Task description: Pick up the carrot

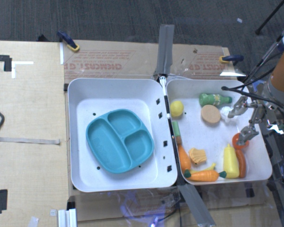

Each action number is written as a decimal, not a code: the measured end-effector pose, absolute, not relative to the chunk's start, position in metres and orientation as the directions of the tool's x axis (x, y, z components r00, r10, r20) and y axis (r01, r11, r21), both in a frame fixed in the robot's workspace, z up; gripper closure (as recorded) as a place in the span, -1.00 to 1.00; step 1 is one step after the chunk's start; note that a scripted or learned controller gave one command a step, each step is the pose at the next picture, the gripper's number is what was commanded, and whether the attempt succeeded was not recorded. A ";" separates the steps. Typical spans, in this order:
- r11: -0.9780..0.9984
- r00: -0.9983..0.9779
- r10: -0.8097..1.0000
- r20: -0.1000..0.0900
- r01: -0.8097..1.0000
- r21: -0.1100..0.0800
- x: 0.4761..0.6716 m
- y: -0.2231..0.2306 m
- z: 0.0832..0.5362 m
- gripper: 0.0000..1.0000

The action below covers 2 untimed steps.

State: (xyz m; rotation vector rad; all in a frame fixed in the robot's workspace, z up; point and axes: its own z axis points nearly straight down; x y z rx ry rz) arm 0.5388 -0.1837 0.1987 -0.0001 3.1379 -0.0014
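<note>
Carrot (203, 175) looks light, rigid, smooth plastic; grasp across its thick middle. Gripper (242, 122) hovers apart, fingers spread, holding nothing.

The robot's arm (279, 74) reaches in from the right edge of the frame, its orange band visible near the upper right, above the right-hand bin (262, 176). The gripper (242, 122) hangs over that bin's right side, two metal fingers (248, 134) pointing down and to the left, spread apart with nothing between them. Dark cables trail back from the wrist.
</note>
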 end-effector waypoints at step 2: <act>0.999 -0.999 -0.039 -0.003 -0.039 0.000 0.504 -0.052 0.192 -1.00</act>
